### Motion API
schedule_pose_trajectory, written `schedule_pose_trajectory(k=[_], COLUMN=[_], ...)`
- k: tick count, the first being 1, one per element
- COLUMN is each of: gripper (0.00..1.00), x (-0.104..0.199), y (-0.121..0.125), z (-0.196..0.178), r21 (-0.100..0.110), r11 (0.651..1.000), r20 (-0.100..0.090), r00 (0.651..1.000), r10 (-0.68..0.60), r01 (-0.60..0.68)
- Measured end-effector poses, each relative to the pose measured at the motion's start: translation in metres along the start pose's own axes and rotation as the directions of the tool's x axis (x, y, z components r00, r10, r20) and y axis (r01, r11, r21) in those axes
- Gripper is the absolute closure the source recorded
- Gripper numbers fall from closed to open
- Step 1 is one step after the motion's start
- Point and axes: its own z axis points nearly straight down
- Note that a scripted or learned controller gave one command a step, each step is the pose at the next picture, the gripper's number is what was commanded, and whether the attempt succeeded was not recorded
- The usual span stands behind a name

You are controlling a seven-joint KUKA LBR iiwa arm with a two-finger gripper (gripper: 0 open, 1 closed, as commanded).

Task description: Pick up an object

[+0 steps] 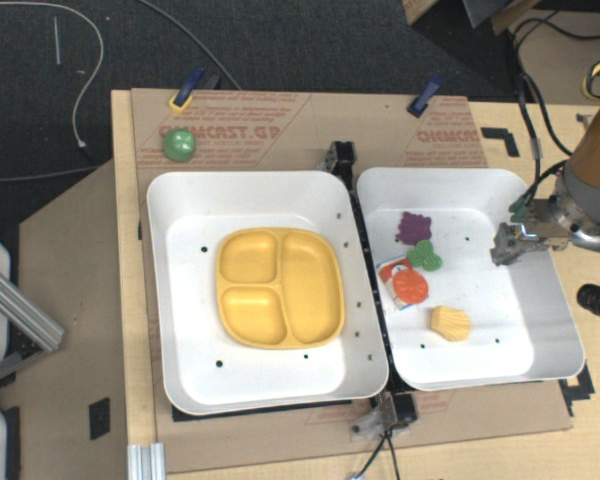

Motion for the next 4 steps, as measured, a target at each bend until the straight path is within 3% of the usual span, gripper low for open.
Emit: schedule_pose_trajectory(k=[1,2,4], gripper=[1.0,1.0,1.0], x=[0.0,0.05,0.158], y=[0.002,0.02,0.056], z=[-0.04,-0.026,-0.039], r21=[0.001,0.009,0.004], r11=[1.0,1.0,1.0], r20=[0.0,-0.004,-0.003], r00=[1.0,1.0,1.0], r10=[0.0,-0.003,-0.005], r01=[0.0,0.003,0.005])
